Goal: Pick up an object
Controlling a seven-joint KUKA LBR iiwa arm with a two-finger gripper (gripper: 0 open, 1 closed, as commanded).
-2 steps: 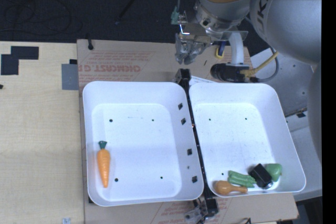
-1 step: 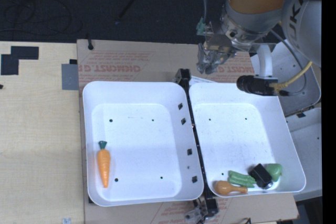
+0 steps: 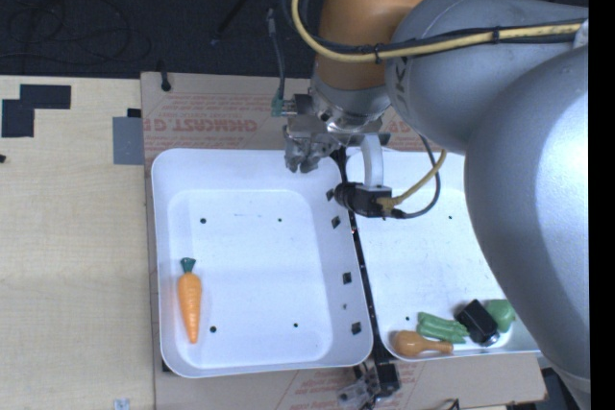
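An orange toy carrot [image 3: 189, 302] with a green top lies along the left wall of the left bin [image 3: 250, 365]. In the front corner of the right bin [image 3: 452, 245] lie a tan pear-shaped piece [image 3: 419, 344], a green pod-like piece [image 3: 442, 327], a black block [image 3: 478, 321] and a green piece [image 3: 500, 311] behind it. My gripper [image 3: 306, 154] hangs over the back edge of the left bin near the divider, far from all of these. Nothing shows beneath it.
The big grey arm covers the right side of the view and the back of the right bin. A black cable [image 3: 370, 199] loops over the divider between the bins. Cardboard lies under the bins, and a wooden bench top [image 3: 67, 254] extends to the left.
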